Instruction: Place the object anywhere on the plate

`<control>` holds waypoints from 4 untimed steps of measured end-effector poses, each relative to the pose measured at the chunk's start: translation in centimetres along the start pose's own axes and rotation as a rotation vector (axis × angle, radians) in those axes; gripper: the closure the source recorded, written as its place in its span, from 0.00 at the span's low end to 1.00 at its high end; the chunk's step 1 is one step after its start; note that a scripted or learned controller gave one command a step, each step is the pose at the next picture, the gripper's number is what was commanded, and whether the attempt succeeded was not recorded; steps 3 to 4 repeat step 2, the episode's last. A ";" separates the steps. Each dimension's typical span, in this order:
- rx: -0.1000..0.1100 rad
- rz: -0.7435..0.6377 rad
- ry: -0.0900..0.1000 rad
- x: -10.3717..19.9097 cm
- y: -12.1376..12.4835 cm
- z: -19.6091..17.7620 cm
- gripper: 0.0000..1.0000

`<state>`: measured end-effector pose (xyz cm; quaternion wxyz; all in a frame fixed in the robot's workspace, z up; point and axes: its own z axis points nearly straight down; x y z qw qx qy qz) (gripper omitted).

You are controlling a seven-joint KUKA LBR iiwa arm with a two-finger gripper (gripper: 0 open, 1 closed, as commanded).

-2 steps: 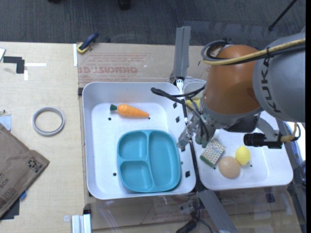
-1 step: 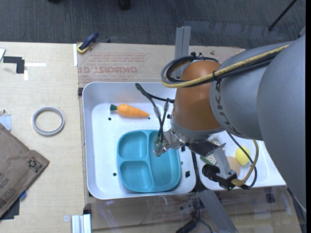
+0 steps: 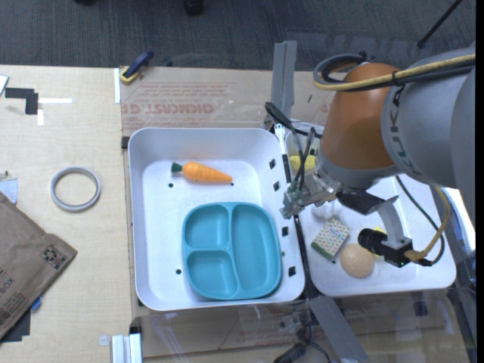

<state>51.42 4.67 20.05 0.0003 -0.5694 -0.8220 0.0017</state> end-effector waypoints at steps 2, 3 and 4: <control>0.000 0.492 -0.001 5.9 0.5 -3.6 0.00; 0.000 0.492 -0.001 5.9 0.5 -3.6 0.00; 0.000 0.492 -0.001 5.9 0.5 -3.6 0.00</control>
